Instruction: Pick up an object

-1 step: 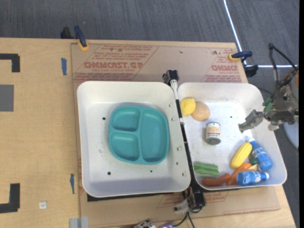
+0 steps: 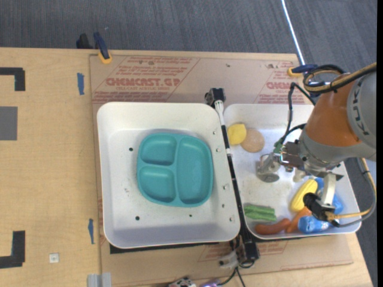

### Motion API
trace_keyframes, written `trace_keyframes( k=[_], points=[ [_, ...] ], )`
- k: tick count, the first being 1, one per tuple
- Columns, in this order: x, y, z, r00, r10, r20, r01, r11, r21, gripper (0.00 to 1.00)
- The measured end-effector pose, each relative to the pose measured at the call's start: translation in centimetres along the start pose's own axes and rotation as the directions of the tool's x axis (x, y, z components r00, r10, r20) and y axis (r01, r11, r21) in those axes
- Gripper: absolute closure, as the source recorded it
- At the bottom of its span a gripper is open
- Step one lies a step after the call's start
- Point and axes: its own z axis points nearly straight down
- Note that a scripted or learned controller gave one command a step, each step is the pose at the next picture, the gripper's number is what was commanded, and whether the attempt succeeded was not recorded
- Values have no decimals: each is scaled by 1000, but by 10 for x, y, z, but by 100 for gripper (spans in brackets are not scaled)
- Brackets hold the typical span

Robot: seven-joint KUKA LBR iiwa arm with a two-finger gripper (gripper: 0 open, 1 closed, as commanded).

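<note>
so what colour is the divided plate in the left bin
Teal, seen plainly in the camera view: divided plate.

A teal three-compartment plastic plate (image 2: 175,168) lies in the left shallow white bin (image 2: 114,160); a green ridged plastic piece (image 2: 259,211) lies in the right shallow white bin (image 2: 263,113).

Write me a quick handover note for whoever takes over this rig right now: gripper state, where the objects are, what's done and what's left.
Gripper: low in the right bin, by its left-centre; nothing visibly between its fingers.
Right bin holds a yellow lemon-like piece, a tan round piece, a green piece, a red-orange piece, a banana-like yellow piece and blue pieces.
Left bin holds a teal divided plate.
Done: arm reached into the right bin.
Left: grasp and lift one object.
</note>
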Motion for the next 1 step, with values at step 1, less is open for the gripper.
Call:
trace_keyframes(
  k=[1],
  points=[
    [16, 31, 26, 975, -222, 2, 222, 975, -6, 0]
  ],
)
